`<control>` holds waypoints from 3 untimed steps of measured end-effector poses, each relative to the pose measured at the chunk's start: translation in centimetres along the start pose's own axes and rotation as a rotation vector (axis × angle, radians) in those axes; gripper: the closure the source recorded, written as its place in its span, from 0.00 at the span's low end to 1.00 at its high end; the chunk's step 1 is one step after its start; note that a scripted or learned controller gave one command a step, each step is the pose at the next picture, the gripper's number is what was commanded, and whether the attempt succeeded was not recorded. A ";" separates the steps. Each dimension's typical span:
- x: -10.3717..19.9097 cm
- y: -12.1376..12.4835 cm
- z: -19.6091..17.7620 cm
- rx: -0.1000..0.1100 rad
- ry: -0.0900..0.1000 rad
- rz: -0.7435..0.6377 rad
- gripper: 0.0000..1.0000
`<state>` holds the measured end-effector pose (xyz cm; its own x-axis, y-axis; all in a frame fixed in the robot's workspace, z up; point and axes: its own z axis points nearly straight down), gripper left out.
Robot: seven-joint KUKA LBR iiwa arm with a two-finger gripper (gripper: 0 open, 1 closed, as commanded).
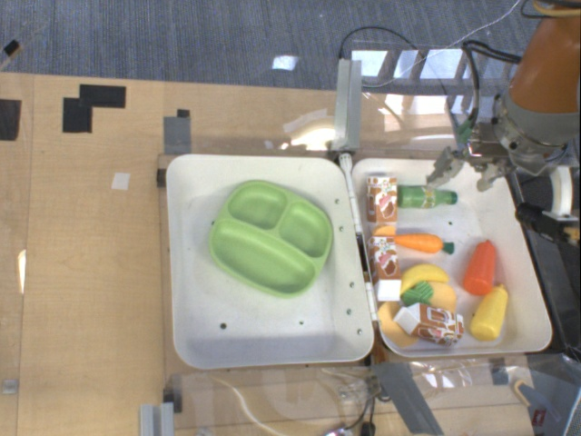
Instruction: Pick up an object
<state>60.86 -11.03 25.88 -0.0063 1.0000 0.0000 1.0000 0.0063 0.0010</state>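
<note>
My fingers [466, 167] hang spread apart with nothing between them, over the far edge of the right bin [531, 334]. The green bottle [425, 196] lies just below my left fingertip, and the carrot [419, 242] lies further beneath that.

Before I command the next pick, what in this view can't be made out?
- Pincer, camera view: small and blurred, so finger spacing is unreadable.
- Yellow items at the right bin's near end: overlapped by a small carton, shapes unclear.
- Carton labels: too small to read.
- Arm: cut off by the top-right edge.
</note>
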 end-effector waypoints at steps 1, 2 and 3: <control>0.2 -3.1 15.3 -0.018 -0.003 -0.036 0.00; -0.1 -2.8 14.2 -0.024 -0.008 -0.035 1.00; 5.7 -1.9 7.5 -0.001 0.001 0.147 1.00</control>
<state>58.91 -5.33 18.39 0.1403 0.9901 0.0007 0.9901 -0.1403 0.0020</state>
